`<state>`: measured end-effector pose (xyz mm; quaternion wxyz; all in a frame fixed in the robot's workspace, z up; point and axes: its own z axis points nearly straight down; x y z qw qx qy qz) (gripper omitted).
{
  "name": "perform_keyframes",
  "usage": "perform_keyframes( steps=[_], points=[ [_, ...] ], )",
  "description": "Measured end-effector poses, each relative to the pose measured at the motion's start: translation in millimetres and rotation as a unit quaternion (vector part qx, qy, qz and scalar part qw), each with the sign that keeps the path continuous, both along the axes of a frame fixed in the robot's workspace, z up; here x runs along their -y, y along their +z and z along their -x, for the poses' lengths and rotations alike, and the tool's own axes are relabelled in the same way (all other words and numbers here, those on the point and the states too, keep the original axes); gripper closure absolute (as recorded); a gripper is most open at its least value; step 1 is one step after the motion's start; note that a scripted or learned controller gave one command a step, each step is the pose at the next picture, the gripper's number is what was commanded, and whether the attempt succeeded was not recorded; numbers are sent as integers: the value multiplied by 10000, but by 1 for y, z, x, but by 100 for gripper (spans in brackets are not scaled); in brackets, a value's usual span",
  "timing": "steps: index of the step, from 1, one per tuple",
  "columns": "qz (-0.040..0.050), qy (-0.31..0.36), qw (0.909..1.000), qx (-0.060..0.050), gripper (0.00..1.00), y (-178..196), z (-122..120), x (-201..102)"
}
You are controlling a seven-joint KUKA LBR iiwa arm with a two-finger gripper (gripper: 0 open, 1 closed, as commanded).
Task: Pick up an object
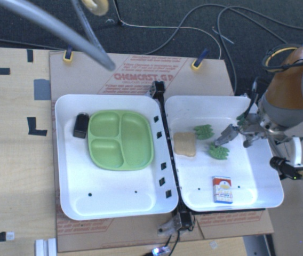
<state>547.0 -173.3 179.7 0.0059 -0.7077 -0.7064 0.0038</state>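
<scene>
The claw (227,136) hangs over the right bin (258,196), reaching in from the bin's right side at the end of the grey arm (279,108) with its orange band. One dark finger (225,136) slants down and to the left. Whether the claw is apart or together cannot be told, and nothing is seen clamped in it.

Just below and left of the fingertip lies a green leafy toy (218,152) on the bin floor; contact between the two cannot be made out. A second green leafy toy (204,131) lies just up and left of the first, apart from it. A tan sponge-like block (185,144) rests to the left of both, close to the wall shared by the bins. A small red-and-white box (222,189) lies flat nearer the front edge of the right bin, well apart from the claw.

The left bin (109,204) holds a green divided plate (121,140) with three compartments, and a small black block (80,125) touching or just beside the plate's left rim. Both bins sit on a brown cardboard sheet (141,71) on the bench.
</scene>
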Motion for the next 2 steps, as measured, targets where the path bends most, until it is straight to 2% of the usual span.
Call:
perform_keyframes(
  steps=[1, 2],
  points=[
    [12, 16, 10000, 59, 0, 6, -3, 0],
    [15, 14, 10000, 41, 0, -38, 1, 1]
  ],
)
